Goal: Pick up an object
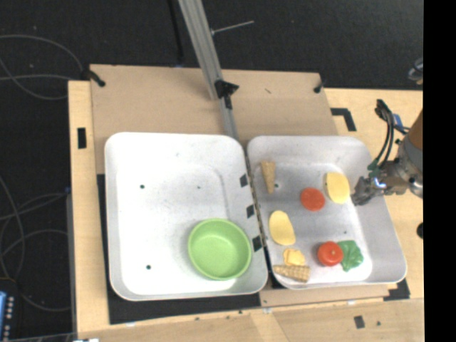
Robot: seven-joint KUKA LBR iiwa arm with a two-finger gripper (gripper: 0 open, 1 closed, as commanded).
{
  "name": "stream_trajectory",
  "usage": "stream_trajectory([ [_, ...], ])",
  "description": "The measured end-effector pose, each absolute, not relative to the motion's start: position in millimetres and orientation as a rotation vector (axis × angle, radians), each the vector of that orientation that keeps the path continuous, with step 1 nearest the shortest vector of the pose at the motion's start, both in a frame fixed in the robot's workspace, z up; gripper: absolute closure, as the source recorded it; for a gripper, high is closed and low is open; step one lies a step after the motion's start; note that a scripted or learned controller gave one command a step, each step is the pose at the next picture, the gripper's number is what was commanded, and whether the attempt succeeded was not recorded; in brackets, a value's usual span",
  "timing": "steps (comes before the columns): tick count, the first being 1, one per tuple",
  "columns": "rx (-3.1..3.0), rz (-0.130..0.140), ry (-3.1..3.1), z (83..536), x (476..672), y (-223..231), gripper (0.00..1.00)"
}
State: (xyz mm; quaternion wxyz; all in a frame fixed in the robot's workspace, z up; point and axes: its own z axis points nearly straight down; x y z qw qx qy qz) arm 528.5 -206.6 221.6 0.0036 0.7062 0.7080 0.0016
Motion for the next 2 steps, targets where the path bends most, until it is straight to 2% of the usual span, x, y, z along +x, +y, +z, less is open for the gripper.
stream_trajectory([
  [1, 2.214, 0.005, 2.223, 243, 530.0, -207, 1.00],
  [2, 2.212, 0.003, 2.231, 238, 545.9, -151, 1.00],
])
